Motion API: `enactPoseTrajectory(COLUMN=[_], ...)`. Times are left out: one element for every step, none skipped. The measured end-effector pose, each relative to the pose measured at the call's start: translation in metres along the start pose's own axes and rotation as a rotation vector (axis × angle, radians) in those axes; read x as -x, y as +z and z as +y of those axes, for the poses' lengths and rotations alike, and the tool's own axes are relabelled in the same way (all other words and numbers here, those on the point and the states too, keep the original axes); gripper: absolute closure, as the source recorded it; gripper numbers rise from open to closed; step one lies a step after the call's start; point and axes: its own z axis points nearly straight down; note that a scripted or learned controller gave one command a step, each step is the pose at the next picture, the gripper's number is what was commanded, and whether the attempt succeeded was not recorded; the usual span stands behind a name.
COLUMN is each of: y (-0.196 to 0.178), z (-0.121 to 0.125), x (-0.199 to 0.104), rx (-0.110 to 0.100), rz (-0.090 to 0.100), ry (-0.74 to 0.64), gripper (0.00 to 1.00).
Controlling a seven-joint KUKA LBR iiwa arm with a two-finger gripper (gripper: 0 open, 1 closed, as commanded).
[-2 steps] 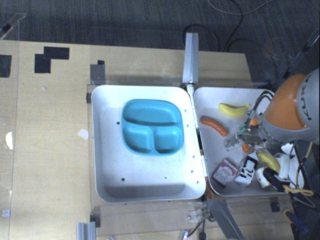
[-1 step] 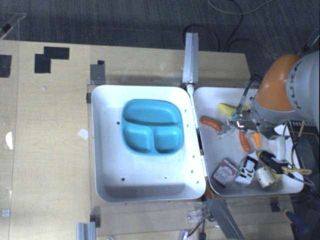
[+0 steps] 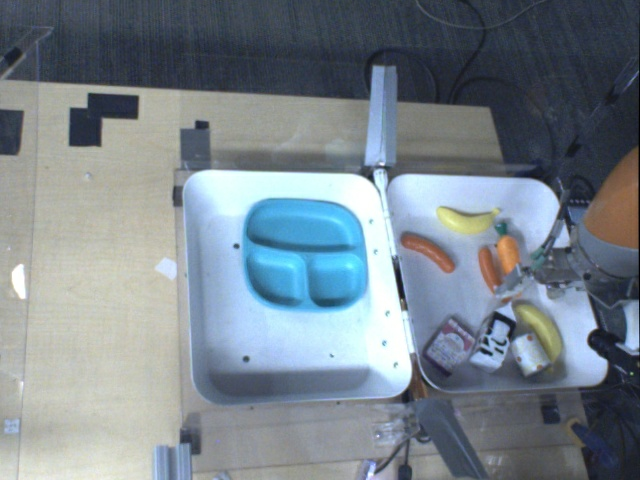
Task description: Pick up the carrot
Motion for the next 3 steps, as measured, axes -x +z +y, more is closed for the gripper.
enactPoseTrajectory(y=[0.021,0.01,-0.104], z=[0.06,0.062,0.078], x=[-0.022,-0.024,-0.079], rx=[0.007,0.011,0.003], rz=[-0.001,-0.002,0.0], ry=[0.025,0.018,-0.054], gripper=[0.0,1.0,1.0])
